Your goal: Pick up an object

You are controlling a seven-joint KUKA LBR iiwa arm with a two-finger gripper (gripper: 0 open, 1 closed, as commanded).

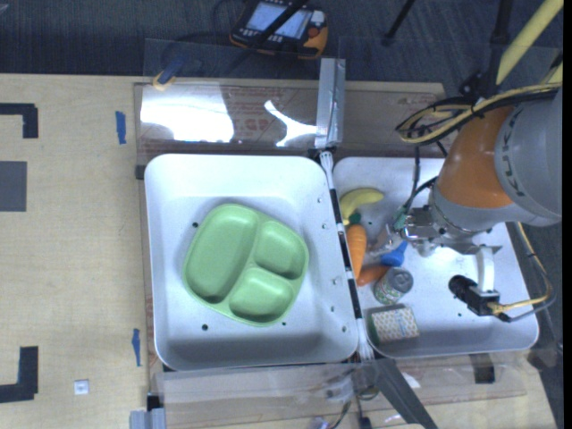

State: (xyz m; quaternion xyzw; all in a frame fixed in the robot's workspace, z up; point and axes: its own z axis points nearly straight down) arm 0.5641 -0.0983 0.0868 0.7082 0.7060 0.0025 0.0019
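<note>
In the right bin [514, 324] lie a yellow banana [360, 200], an orange carrot [357, 250], a small blue object [394, 256], a metal can [393, 284] and a speckled block [393, 324], all crowded along the bin's left side. My gripper [405, 232] hangs low over this bin, just above and right of the blue object and close beside the carrot. The wrist body hides the tips, and I see nothing lifted off the bin floor.
The left bin [170, 195] holds a green divided plate [246, 262]. A black plug on a yellow cable [474, 295] dangles from the arm over the right bin's right half. The orange wrist band [474, 172] looms over the bin's far side.
</note>
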